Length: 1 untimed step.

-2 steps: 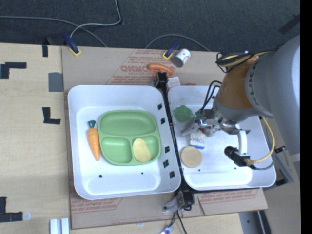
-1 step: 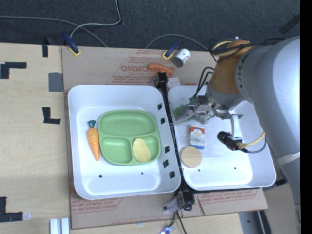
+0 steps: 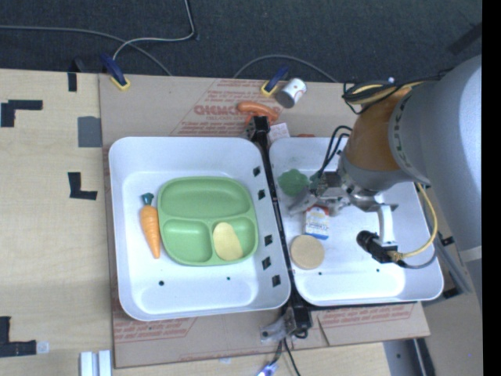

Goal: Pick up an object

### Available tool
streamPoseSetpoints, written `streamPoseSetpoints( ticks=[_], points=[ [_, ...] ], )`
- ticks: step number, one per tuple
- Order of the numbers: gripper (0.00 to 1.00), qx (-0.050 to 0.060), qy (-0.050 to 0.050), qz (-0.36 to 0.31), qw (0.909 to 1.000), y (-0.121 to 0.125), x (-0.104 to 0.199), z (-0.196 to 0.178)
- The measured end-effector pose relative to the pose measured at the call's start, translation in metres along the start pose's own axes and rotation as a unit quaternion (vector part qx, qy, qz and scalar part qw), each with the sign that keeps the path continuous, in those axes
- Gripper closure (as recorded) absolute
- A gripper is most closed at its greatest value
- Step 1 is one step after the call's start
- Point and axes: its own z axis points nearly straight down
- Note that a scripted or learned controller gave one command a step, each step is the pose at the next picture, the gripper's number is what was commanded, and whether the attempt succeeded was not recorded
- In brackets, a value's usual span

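My pincer point(image 3: 315, 204), low in the right bin point(image 3: 407, 288); open or clenched, I cannot tell.
Small box point(image 3: 316, 225): just under my tips, the likeliest pick.
Tan disc point(image 3: 308, 252): just beyond it, lying flat.
Green ball point(image 3: 293, 182): close beside me, against the divider (may roll).
Left bin, well apart: green tray point(image 3: 205, 202) cradling a yellow piece point(image 3: 228, 242); carrot point(image 3: 150, 227) alongside.
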Motion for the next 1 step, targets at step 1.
streamPoseSetpoints(
  ticks=[1],
  points=[
    [1.0,0.0,0.0,0.0,1.0,0.0002,-0.0001,-0.0095]
  ],
)
